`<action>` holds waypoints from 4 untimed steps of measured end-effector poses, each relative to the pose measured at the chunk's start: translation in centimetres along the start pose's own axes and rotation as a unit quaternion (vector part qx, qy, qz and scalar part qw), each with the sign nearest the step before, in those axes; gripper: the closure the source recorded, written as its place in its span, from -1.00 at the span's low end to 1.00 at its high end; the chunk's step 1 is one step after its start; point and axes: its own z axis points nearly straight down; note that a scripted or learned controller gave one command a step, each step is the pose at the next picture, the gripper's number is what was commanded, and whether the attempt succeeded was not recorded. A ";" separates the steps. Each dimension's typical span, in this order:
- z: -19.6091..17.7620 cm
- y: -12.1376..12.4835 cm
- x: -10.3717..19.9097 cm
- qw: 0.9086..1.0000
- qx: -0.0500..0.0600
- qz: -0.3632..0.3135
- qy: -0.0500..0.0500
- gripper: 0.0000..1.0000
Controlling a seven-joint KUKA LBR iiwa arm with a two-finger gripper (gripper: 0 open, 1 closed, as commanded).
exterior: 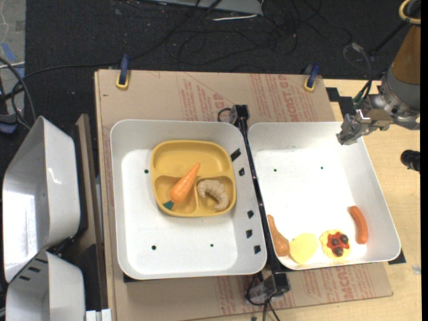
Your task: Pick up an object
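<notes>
My gripper (350, 131) hangs over the far right corner of the right bin (314, 179), with nothing seen between its fingers. At the near edge of that bin lie an orange sausage (360, 224), a small pizza-like toy with red and dark toppings (336, 243), a pale yellow round piece (303, 247) and a brown drumstick-shaped piece (277, 236). In the left bin (134, 233) a yellow divided plate (194, 154) carries an orange carrot (185, 182) and a beige curled piece (215, 193).
A black divider (246, 172) runs between the two bins. Both bins sit on a cardboard sheet (194, 92) held by two yellow clamps at the back. White containers (40, 186) stand off to the left. Cables cross the dark floor behind.
</notes>
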 end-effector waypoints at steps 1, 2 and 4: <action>-0.3 1.0 6.1 1.000 0.002 -0.003 0.001 1.00; 0.8 2.3 10.7 1.000 0.003 -0.002 0.001 1.00; 0.3 4.4 21.8 1.000 0.002 -0.002 0.001 1.00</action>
